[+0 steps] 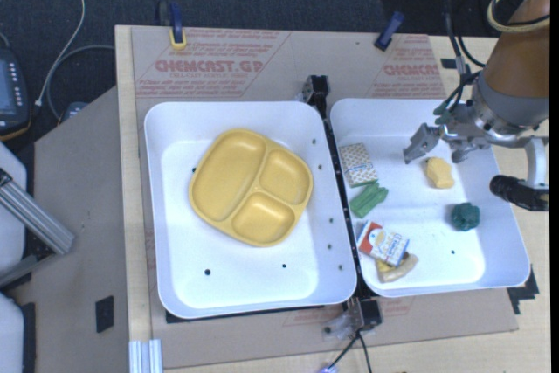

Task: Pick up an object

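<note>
While the gripper [439, 146] hangs over the upper part of the right bin [498, 275], its two fingers are spread apart with nothing between them, and the yellow block [440, 173] lies on the bin floor just below and beside them, not gripped. That same bin also holds a dark green crumpled lump [465, 216] toward its right side, a green elongated piece [368, 198] near its left wall, a small patterned packet [357, 162] just above the green piece, and a red-and-white wrapped item [385, 245] lying against a pale tan piece [396, 269] near the lower edge. Touching it along a shared wall, the left bin [175, 266] holds a yellow divided plate [251, 186] with three compartments, lying flat near its middle.
</note>
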`<action>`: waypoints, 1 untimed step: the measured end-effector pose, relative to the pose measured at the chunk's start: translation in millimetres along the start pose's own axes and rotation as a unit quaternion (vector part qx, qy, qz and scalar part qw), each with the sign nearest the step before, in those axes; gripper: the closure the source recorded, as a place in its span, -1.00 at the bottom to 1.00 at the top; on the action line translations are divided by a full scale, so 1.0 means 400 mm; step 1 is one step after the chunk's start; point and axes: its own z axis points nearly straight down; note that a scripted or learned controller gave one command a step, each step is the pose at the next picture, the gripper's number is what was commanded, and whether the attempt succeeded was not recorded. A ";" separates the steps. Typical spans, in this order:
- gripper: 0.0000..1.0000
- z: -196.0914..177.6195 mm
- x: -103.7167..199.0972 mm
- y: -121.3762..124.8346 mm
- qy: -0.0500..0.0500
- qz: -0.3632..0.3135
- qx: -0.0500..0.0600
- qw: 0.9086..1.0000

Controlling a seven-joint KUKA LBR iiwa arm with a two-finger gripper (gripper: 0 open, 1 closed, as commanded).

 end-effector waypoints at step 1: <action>-1.00 0.155 0.001 0.013 0.000 -0.001 -0.001 1.000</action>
